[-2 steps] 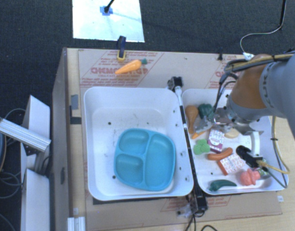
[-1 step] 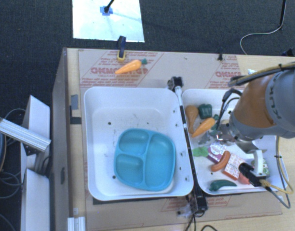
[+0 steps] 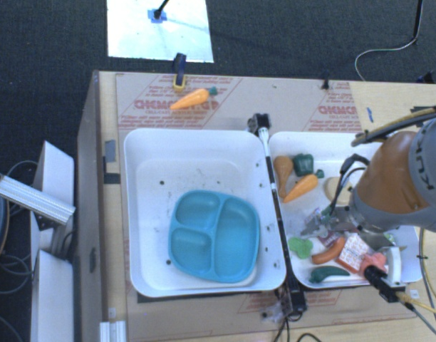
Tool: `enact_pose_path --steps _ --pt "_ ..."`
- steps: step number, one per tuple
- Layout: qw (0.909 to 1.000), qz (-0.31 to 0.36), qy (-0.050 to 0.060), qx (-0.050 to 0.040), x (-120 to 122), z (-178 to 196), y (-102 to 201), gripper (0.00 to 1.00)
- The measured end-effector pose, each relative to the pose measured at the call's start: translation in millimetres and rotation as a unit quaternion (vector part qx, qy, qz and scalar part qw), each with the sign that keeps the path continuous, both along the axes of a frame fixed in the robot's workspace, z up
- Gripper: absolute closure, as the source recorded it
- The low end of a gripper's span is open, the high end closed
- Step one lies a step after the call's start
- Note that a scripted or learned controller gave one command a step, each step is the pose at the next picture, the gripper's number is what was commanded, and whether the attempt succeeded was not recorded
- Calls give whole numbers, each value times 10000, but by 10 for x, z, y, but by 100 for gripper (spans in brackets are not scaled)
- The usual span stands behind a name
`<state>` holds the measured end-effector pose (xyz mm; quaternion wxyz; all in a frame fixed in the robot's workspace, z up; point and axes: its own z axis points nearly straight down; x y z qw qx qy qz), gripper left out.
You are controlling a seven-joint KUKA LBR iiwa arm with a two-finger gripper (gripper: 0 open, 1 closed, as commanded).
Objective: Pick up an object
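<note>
While toys crowd the right bin (image 3: 310, 140), the claw (image 3: 319, 224) hovers.

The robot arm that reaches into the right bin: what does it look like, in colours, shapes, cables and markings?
The grey robot arm has rounded, thick segments and a broad orange band above the wrist. Dark letters mark the grey shell near the picture's right edge. Thin black cables loop beside the orange part. The small metallic grey gripper is at the arm's end, over the right white bin.

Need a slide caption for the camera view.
Arm's gripper low in the right bin among toy food; blue tray in the left bin; carrot outside on the bench.
</note>
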<state>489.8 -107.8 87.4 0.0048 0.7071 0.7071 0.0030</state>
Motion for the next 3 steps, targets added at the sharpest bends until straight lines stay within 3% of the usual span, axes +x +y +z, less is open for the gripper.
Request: enact_pose_path --steps 1,2,3 --pt "10000 14 -5 17 13 103 16 100" --pt "10000 23 33 18 164 977 646 100" --pt "10000 22 46 19 362 1401 1303 100"
